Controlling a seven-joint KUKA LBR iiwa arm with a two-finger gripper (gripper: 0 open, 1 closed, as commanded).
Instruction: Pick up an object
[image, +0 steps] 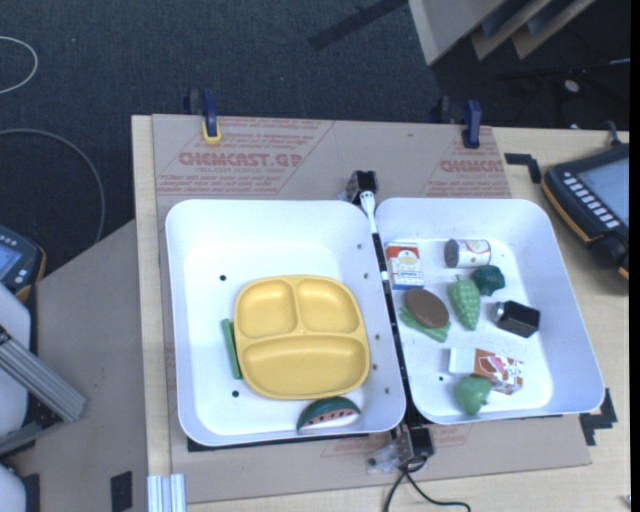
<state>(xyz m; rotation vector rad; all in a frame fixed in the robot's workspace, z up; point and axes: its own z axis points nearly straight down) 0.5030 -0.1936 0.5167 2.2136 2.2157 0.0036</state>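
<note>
The right bin (560, 300) holds several small toy foods: a red and white carton (404, 265), a small can on its side (467, 252), a dark green broccoli piece (488, 279), a light green corn-like piece (465, 302), a brown and green patty (426, 311), a black block (517, 318), a red and white packet (495, 367) and a green pear-like piece (472, 395). The left bin (190, 300) holds a yellow divided plate (301, 335), a watermelon slice (328, 413) and a thin green stick (232, 349).
Both bins rest on a brown board (300, 150) held by two clamps (209, 115) at the back. A black and orange pendant (598, 195) lies at the right edge. Cables trail from the front of the board.
</note>
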